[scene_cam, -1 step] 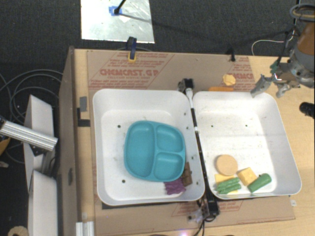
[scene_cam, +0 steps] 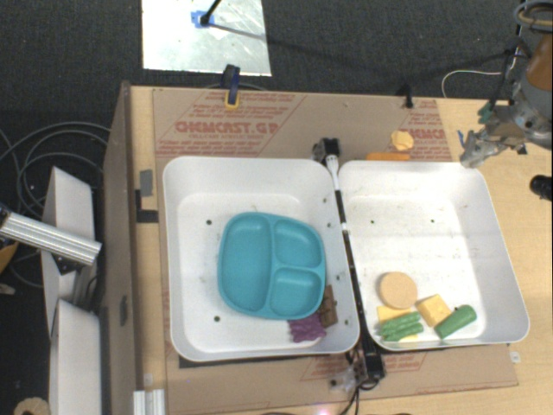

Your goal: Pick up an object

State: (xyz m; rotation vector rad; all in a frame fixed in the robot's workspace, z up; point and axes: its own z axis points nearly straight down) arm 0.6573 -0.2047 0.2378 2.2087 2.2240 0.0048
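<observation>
My gripper [scene_cam: 480,150] hangs at the far right, above the back right corner of the right bin [scene_cam: 432,223]. The small objects lie far from it, in that bin's front corner: a tan round cookie [scene_cam: 397,290], a yellow cheese wedge [scene_cam: 433,309], a green pickle [scene_cam: 455,320], and green beans [scene_cam: 400,326] on a yellow piece. In the left bin [scene_cam: 194,232] a teal divided plate [scene_cam: 271,265] sits in the middle, with a purple piece [scene_cam: 305,328] and a brown piece [scene_cam: 328,309] by its front right edge.
On the cardboard behind the bins lie a tan shell-like piece [scene_cam: 402,139] and an orange strip [scene_cam: 388,156]. A black clamp [scene_cam: 329,151] sits at the bins' shared back edge. A silver sheet [scene_cam: 206,24] lies on the floor behind the bench.
</observation>
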